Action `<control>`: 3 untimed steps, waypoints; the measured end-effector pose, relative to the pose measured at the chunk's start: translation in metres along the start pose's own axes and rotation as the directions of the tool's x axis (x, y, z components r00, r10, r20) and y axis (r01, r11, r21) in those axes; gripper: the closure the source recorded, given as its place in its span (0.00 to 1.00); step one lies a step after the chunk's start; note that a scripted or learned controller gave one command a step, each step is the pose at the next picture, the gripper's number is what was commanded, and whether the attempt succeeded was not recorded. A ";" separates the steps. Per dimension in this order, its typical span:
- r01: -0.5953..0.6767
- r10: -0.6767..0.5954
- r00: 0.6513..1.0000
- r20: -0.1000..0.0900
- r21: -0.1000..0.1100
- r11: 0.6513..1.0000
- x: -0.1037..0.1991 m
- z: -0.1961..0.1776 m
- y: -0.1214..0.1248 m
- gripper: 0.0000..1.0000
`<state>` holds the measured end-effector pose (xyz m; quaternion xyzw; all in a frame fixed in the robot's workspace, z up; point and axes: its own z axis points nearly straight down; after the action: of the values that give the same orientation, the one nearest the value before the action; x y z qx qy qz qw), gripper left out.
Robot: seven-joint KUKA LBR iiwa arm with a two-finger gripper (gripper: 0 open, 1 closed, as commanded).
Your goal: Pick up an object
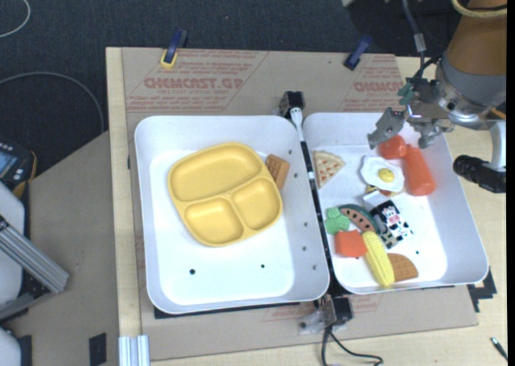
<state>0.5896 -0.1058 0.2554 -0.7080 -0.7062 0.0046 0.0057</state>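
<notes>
Your tool (pixel 405 133) hangs over the far part of the right bin (pixel 471 232), fingers spread and gripping nothing. Just beneath it lie an orange-red piece (pixel 418 170) and a smaller red one (pixel 392 147). A fried egg (pixel 381 174) sits just left. The left bin (pixel 153 220) holds a yellow tray (pixel 224 193)

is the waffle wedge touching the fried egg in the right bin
Apart. The camera view shows bare white bin floor between the waffle wedge and the fried egg.
</notes>
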 end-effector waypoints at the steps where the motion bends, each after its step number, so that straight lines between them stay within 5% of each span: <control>1: 0.002 -0.002 1.000 0.001 -0.014 1.000 0.000 -0.008 0.002 0.00; 3: 0.002 -0.002 1.000 0.000 -0.009 1.000 0.005 0.081 0.012 0.00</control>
<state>0.6007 -0.1004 0.1742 -0.7072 -0.7070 0.0014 0.0022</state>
